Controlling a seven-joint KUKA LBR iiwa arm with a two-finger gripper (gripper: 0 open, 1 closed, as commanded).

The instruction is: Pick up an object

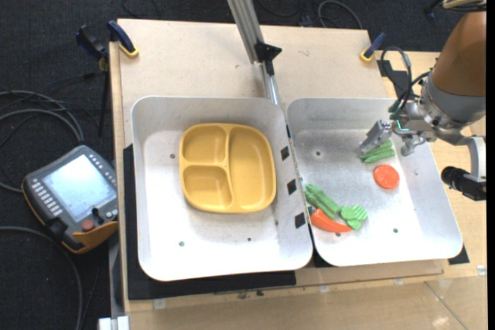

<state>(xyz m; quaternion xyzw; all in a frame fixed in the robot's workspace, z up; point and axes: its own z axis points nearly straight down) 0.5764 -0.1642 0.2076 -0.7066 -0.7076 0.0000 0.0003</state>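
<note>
the end effector sits low over the right bin, its fingers apparently clenched on a green piece at their tips, though the grip looks shallow. the piece lies near the bin's upper middle, just above an orange round slice. to do this well, lift straight and slowly, keeping clear of that slice. the green beans and the yellow plate in the left bin are well apart.

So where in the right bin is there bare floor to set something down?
Bare: the right bin's left rear, and its front-right past the orange disc. Crowded: front-left, with the green pieces, and by the tool.
</note>
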